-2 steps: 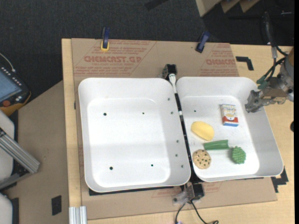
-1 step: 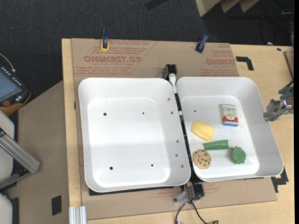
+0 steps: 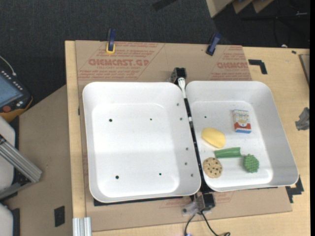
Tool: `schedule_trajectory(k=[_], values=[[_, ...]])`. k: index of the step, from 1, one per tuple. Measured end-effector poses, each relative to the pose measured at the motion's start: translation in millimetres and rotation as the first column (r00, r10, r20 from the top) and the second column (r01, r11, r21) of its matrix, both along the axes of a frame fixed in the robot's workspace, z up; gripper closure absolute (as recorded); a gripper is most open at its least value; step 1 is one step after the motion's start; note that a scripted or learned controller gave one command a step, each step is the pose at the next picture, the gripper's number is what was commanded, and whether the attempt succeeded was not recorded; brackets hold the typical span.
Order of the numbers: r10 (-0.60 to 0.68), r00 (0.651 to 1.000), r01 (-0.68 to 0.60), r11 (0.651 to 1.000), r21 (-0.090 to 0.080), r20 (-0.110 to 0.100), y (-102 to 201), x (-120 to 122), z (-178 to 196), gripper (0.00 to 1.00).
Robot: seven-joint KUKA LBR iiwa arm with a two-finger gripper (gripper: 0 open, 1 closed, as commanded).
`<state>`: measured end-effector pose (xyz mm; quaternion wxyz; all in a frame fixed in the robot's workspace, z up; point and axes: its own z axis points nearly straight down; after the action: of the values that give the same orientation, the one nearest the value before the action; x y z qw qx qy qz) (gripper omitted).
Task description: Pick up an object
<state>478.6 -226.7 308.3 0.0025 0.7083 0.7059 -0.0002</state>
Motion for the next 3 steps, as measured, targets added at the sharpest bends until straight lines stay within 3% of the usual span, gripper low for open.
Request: schedule_trajectory(k=[1,2,3], values=[[0.010,1.000,-0.010,1.000,-0.001,0.012,58.8,33.3,134.0,1.00],[0.002,1.000,-0.002,1.000,0.006,-0.011,52.8,18.3,36.3,1.00],[0.001,1.000,-0.001,1.000,0.003,-0.005,17.0,-0.3,16.3,1.00]])
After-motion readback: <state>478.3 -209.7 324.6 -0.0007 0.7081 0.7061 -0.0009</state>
